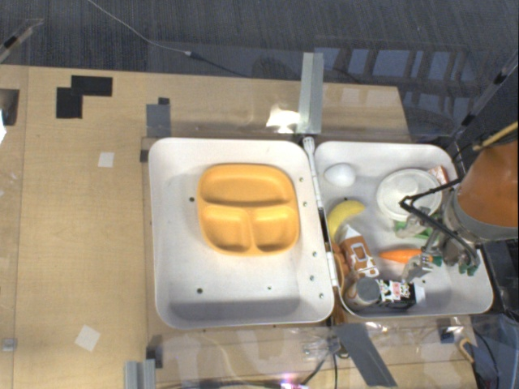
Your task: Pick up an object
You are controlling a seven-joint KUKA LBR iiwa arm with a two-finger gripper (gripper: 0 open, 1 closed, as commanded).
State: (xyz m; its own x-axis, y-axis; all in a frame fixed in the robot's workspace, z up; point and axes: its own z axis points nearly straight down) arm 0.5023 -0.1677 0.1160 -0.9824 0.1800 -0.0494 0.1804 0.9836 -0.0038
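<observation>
The right bin [474,301] holds a jumble of objects. There is a white ball [339,174], a white round bowl [404,193], a yellow banana [345,215], an orange carrot [397,256], a brown packet [357,258], a dark round can [366,290] and a small black-and-white item [397,292]. My gripper [425,263] hangs low over the bin's right half, just right of the carrot's end. Cables and the wrist hide its tip. The orange band of the arm [493,186] is above it at the right edge.
The left bin [174,298] holds a yellow-orange divided plate [247,207] near its middle. A metal post [311,91] stands behind the seam between the bins. Something green [405,227] lies below the bowl. Wooden bench surrounds both bins.
</observation>
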